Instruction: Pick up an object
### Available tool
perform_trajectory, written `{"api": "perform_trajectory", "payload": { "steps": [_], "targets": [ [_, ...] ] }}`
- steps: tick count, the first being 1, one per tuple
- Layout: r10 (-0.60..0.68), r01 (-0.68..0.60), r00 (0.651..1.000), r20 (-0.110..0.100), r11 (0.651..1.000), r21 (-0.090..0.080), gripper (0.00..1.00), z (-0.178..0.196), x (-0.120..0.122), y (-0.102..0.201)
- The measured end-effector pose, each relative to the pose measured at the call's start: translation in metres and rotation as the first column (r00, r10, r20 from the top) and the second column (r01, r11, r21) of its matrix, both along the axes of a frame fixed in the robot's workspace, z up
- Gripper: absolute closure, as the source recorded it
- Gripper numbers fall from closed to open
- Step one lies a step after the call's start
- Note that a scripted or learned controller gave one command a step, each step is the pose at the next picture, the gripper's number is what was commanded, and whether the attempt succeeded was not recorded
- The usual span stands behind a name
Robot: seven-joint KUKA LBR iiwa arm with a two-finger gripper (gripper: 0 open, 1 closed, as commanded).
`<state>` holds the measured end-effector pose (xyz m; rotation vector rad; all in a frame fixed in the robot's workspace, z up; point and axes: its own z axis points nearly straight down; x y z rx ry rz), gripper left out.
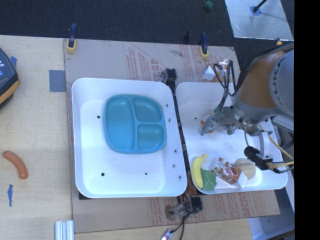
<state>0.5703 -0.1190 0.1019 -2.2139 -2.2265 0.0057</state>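
The two bins — the left bin [87,149] and the right bin [192,104] — look like smooth white plastic with a soft sheen. The blue divided plate [134,124] is matt plastic. Under them lies a rough brown cardboard sheet [145,59], printed in red, on a pale wood-grain bench [32,134]. At the right bin's six o'clock, a glossy yellow banana [198,170] and a shiny printed packet [227,171] — the arm [262,86] shows smooth orange and grey casing.
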Motion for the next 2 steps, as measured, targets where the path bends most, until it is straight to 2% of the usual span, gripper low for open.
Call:
{"api": "perform_trajectory", "payload": {
  "steps": [1, 2],
  "targets": [
    [-0.001, 0.001, 1.000, 0.001, 1.000, 0.001, 0.00, -0.010, 0.042, 0.020],
    [0.001, -0.001, 1.000, 0.000, 1.000, 0.001, 1.00, 0.000, 0.042, 0.019]
  ]
}}
